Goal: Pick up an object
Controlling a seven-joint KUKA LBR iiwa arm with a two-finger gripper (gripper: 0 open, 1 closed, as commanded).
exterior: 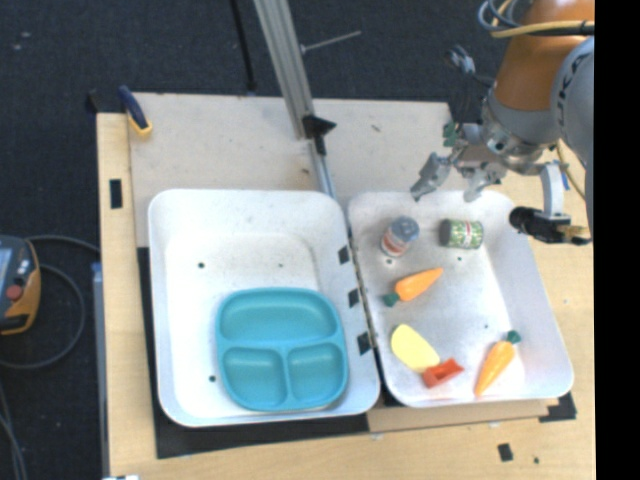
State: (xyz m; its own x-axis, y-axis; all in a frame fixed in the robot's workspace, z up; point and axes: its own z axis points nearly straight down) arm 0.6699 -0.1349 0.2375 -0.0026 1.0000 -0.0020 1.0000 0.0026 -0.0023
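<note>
Left bin [180,268]: teal divided tray [282,349], lower centre. Right bin [540,298]: two toy carrots [417,285] [495,365], yellow piece [412,347], green can [461,233], grey jar [399,235]. My gripper [457,180] upper right, fingers spread, holding nothing, above bin's top rim.

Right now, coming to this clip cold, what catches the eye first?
The teal divided tray in the left bin stands out most. The right bin holds bright toy food: two carrots, a yellow piece and a green can. The end effector hangs over that bin's far edge.
</note>
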